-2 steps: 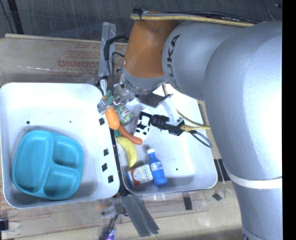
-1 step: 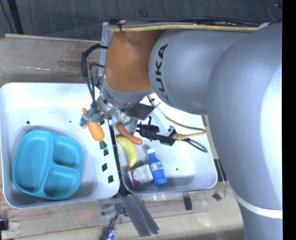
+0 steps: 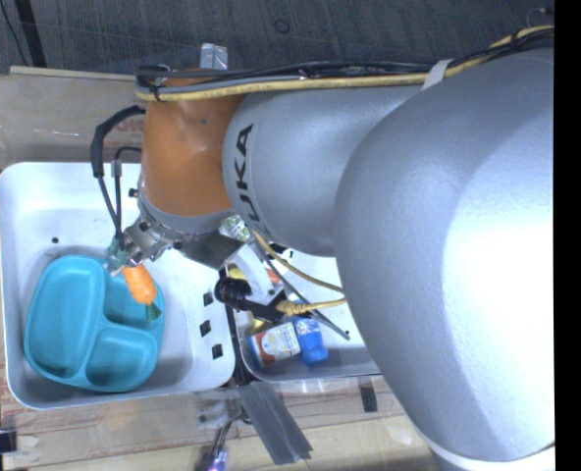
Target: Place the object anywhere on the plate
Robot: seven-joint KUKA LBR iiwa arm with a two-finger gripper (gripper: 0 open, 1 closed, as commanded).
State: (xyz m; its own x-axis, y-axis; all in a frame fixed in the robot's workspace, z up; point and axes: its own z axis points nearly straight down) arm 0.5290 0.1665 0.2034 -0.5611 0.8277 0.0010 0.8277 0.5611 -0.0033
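Observation:
A blue divided plate (image 3: 79, 332) lies in the left white bin (image 3: 35, 194). An orange carrot (image 3: 137, 284) with a green end is tilted over the plate's upper right compartment, by the plate's right rim. My gripper (image 3: 122, 255) is right at the carrot's upper end, reaching down from the orange wrist band. Whether the carrot rests on the plate or hangs just above it is unclear. The grey arm covers most of the right side.
In the right bin (image 3: 271, 371), a small bottle (image 3: 289, 343) with a blue cap and a red and white label lies near the front wall. The arm hides most of that bin. The left bin's floor behind the plate is bare.

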